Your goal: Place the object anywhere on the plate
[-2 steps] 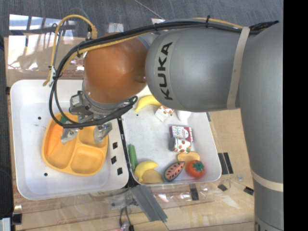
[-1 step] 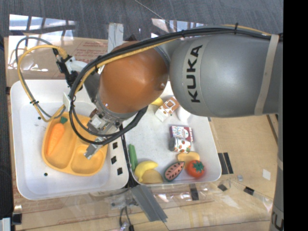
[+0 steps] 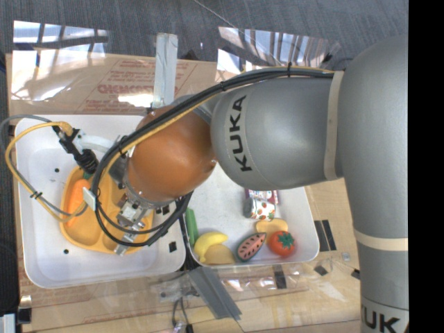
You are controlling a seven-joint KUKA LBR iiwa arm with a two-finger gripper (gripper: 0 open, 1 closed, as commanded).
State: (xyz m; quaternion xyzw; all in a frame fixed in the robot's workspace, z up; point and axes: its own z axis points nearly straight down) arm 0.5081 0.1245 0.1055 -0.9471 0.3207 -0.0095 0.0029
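The grey arm (image 3: 291, 127) reaches in from the right and bends down over the left bin (image 3: 41, 262), its orange band (image 3: 170, 159) hanging above the bin's right half. Below the band the gripper (image 3: 128, 220) sits low over the orange plate (image 3: 76, 207), which lies in the middle of the left bin, nearer its front edge. Whether the gripper is spread or pressed together I cannot tell — the wrist and a tangle of black and yellow cables (image 3: 28, 172) hide it, and no object can be made out between its tips or on the bare part of the plate. The toy foods lie in the right bin (image 3: 305, 238), along its front edge: a yellow banana (image 3: 209, 240) near the front left corner with a pale round piece (image 3: 219, 254) just beside it, a watermelon slice (image 3: 251, 246) next along, then a red tomato (image 3: 281, 243). A green stick (image 3: 191, 223) stands by the bin's left wall — and a small patterned packet (image 3: 261, 203) lies behind the tomato, toward the bin's middle.
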